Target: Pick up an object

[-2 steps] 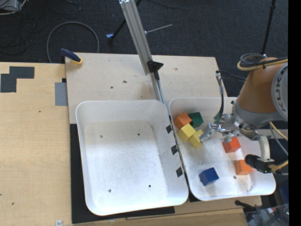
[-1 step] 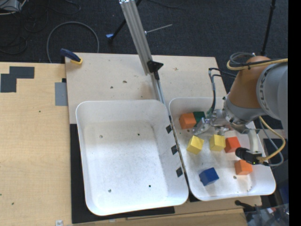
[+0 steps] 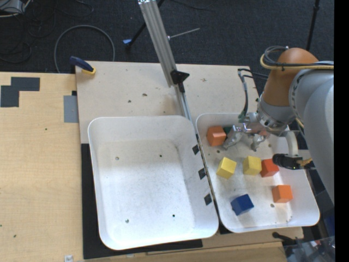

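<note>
Dark floor w/ cables (image 3: 82, 37) behind wood bench (image 3: 38, 162), two white bins (image 3: 109, 212).

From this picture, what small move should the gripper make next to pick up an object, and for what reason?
Probably a short descent toward the two yellow blocks. The gripper is above the right bin, between the orange block at its left and those yellow blocks just below it in the view. I see no block between its fingers yet, so it should settle over one block before closing.

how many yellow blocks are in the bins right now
2, both in the right bin: one yellow block near its middle, another just right of it. The arm may hide more.
</note>
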